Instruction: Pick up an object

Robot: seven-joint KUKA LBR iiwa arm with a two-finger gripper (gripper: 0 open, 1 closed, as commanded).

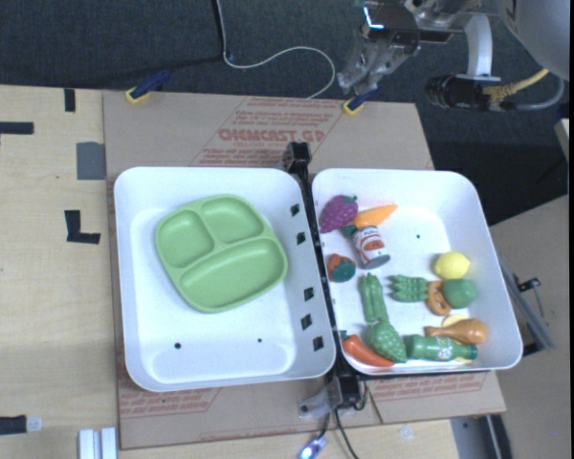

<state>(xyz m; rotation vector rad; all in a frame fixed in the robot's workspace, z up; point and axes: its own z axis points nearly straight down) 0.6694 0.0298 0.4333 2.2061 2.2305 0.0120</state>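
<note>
Toys crowd the right bin (464, 194), and that is where we must go: a purple grape bunch (338, 212), a small can (370, 245) lying just right of it, a carrot (380, 214) touching the can's far end, a lemon (452, 265) against a green ball (461, 293), and green pieces heaped along the near wall. The left bin (134, 256) carries a green divided plate (222, 251).

Our gripper (368, 65) hangs high beyond the far edge of both bins, above the cardboard on the table (38, 256), well apart from every toy. We cannot tell how wide the jaws stand; nothing shows between them, so we judge them to be carrying nothing.

For a clean pick we would choose a piece with free space on both sides. The lemon has bare floor on its far side, yet the ball crowds it nearer us; the can looks like a fair target if we span its short width. We would avoid the near heap, where the jaws could wedge between neighbours, and descend straight down, centred.
</note>
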